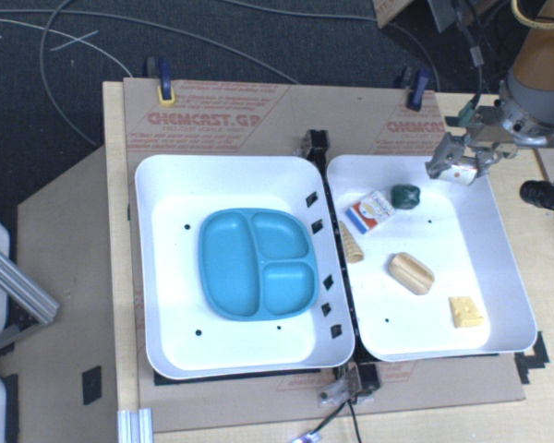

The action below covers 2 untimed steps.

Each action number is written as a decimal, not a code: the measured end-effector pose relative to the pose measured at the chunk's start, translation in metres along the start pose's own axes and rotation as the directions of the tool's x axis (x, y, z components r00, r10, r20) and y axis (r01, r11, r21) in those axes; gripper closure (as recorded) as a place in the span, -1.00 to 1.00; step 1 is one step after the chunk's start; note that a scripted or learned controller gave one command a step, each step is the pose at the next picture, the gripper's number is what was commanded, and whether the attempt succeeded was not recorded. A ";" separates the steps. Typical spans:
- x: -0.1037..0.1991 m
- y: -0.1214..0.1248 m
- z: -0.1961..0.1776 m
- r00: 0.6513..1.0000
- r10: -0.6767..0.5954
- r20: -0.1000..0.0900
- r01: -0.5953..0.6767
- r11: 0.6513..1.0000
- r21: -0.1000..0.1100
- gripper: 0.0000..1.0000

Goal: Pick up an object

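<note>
At the near edge of the bench (258, 418) a cable runs off toward the camera from a black fitting between the two bins. The left bin (157, 275) carries a blue divided plate (258, 262) with three wells, lying flat in the middle of its floor. A row of small black clips (321, 266) runs along the seam where the bins meet.

In the right bin (499, 275), nearest the camera, a yellow cheese-like block (465, 311) lies by the right wall. Beyond it a tan bread roll (411, 273) sits mid-floor, and a cone-shaped piece (351, 245) rests against the left wall. Farther on is a small carton (370, 212) in white, red and blue, its print too small to read, with a dark green object (405, 196) just beside it.

The gripper (454, 168) hangs over the bin's far right corner, near the green object but apart from it. The jaws look slightly parted with nothing between them.

Past the bins, the brown board (212, 113) bears red print reading "CHEMCAST GP", repeated at right. Blue clamps (165, 79) pin its far edge, and grey cables (74, 26) loop across the dark floor.
</note>
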State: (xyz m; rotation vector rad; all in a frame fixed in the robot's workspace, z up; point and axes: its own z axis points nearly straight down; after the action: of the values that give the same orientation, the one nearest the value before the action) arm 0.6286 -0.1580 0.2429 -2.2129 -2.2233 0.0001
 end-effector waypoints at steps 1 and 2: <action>0.054 -0.023 -0.004 1.000 -0.001 0.000 0.001 1.000 0.000 1.00; 0.099 -0.039 -0.008 1.000 -0.001 0.000 0.001 1.000 -0.001 1.00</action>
State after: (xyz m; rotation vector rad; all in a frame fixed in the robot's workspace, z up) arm 0.5892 -0.0593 0.2515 -2.2126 -2.2242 -0.0015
